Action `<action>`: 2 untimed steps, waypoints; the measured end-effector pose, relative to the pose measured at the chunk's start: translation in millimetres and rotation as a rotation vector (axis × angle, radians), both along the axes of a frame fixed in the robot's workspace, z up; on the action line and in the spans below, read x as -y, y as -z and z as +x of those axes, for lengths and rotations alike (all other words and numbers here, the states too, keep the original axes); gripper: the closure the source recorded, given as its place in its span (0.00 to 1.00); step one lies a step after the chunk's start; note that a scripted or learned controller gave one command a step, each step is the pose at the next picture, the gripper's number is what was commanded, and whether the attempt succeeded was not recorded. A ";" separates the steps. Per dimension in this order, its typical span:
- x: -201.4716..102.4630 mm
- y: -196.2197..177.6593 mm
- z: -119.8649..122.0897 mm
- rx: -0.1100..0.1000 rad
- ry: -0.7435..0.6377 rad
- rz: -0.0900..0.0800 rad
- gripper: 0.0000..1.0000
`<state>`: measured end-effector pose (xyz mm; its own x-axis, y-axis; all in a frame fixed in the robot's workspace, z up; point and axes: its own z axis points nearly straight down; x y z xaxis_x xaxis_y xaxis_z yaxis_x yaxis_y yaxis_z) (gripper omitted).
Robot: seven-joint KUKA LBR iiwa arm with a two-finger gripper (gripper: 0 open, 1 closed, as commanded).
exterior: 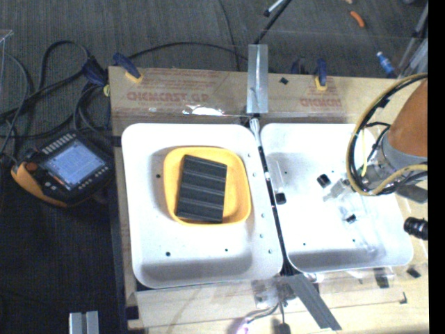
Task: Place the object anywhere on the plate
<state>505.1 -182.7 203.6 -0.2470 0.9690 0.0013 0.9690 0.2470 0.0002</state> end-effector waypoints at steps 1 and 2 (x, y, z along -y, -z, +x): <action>0.0 0.0 0.0 0.000 0.000 0.000 0.00; 12.0 -1.6 77.0 0.000 -0.035 -0.002 0.00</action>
<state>582.0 -194.6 205.3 -0.2806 0.9598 -0.0012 0.9598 0.2806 0.0000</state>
